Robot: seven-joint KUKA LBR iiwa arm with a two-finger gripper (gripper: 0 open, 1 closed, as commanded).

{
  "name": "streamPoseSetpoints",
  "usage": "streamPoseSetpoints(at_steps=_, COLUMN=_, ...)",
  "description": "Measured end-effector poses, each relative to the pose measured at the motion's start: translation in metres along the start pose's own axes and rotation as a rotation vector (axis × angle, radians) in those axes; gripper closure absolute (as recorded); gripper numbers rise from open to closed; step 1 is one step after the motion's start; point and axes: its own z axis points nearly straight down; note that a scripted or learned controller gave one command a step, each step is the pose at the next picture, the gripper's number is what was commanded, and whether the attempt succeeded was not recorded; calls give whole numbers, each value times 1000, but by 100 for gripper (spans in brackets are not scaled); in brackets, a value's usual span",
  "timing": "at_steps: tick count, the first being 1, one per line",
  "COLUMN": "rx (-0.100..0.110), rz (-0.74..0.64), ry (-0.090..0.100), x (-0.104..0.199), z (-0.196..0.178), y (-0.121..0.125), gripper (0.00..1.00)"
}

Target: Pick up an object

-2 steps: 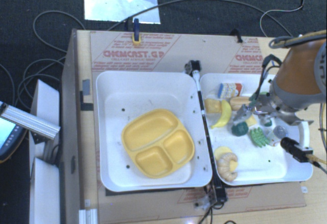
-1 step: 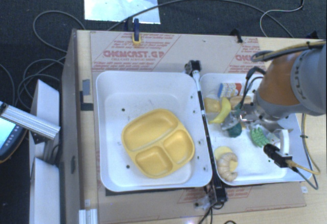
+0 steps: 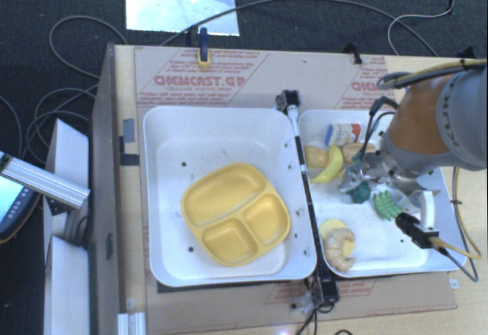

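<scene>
My gripper (image 3: 358, 179) reaches down into the right bin (image 3: 381, 259) from the right, its tip over a small teal object (image 3: 358, 192). A yellow banana (image 3: 330, 165) lies just left of it. A green toy (image 3: 386, 204) sits to the lower right of the tip. A pale yellow pastry-like item (image 3: 338, 241) rests near the bin's front left. A small white carton with red and blue print (image 3: 341, 133) lies at the back. The arm hides how the fingers stand.
The left bin (image 3: 168, 135) holds a yellow divided plate (image 3: 235, 213). A black divider (image 3: 303, 173) runs between the bins. Cables trail around the bench, and a black part (image 3: 415, 230) of the arm hangs over the right bin's front.
</scene>
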Motion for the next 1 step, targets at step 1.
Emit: streamPoseSetpoints(at_steps=1, rx=0, rz=-2, ry=1, x=77, z=-90, y=40, gripper=100)
